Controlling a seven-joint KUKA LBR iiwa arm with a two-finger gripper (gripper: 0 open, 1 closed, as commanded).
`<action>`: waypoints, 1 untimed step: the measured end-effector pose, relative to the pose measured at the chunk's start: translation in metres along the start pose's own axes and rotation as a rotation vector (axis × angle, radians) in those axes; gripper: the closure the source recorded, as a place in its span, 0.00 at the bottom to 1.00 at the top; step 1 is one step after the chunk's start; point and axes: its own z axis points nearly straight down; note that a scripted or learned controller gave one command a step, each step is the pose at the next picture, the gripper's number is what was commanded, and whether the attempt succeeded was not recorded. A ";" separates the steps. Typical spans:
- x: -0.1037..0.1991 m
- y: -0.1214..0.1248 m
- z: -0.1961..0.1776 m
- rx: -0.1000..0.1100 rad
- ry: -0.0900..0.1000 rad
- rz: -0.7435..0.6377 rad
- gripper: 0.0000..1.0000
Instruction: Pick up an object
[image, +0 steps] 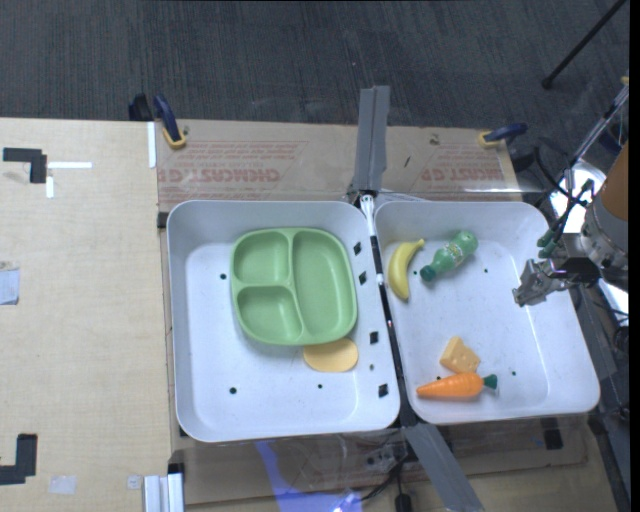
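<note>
In the right bin (520, 330) lie a yellow banana (401, 267), a green bottle (449, 255), a yellow cheese wedge (459, 355) and an orange carrot (453, 387). My gripper (532, 287) hangs over the bin's right side, well away from all of them, with nothing between its fingers. The fingers look close together. The left bin (200, 330) holds a green divided plate (293, 286) and a flat yellow disc (331, 356) at the plate's front edge.
A grey divider bar (372, 140) runs between the bins at the back. Clamps (168, 122) hold the cardboard behind the bins. A light wooden bench top (70, 330) extends to the left. Cables and a stand sit at the far right.
</note>
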 end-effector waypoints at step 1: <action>0.000 0.000 0.000 0.000 0.000 0.000 0.00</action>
